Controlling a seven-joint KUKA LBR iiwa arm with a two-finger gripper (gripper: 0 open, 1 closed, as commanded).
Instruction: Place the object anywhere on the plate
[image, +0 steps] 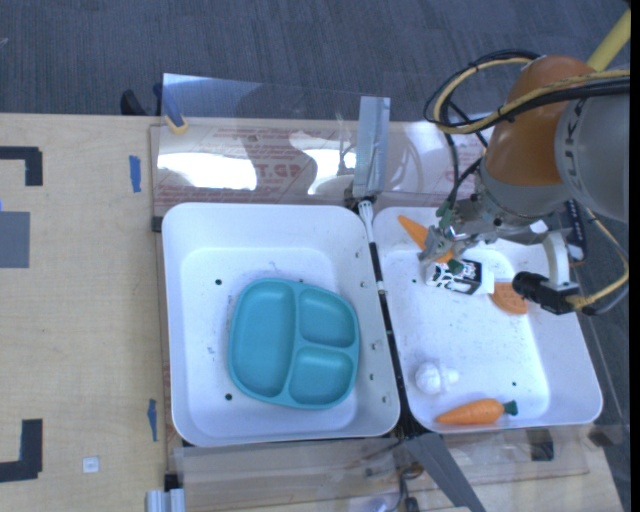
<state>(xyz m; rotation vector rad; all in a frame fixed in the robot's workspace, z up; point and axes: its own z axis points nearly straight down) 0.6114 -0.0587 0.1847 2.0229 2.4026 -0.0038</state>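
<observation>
Overhead view of the two-bin bench during the placing task. The object to be moved is not identified by the task sentence; the likeliest candidate is the small orange piece (413, 230) at the rear of the right bin (560, 395), since the gripper (441, 247) sits just beside and partly over it. Whether that piece is between the fingers cannot be told: the fingertips are small and dark against clutter, so their spread is unresolved, and no grasp should be assumed.

Touching or nearly touching the gripper's lower side lies a black-and-white item (461, 275), and to its right an orange rounded piece (511, 298) rests near the black fitting on the arm (560, 130). Toward the front of the same bin lie a white knobbly object (432, 378) and a toy carrot (472, 411), well apart from the gripper.

The teal plate (293, 343), divided into three compartments, lies in the left bin (190, 240) with nothing on it; the task is judged not yet accomplished.

Risks from this position, as judgement:
- Crowding at the rear of the right bin may cause the fingers to close on the wrong item, or on two at once.
- A small, tapered piece may slip from a shallow pinch.
- The raised rims between the bins (378, 300) must be cleared in transit; a low carry could knock the object loose.
- Release near the plate's edge may let it roll off into the bin.
</observation>
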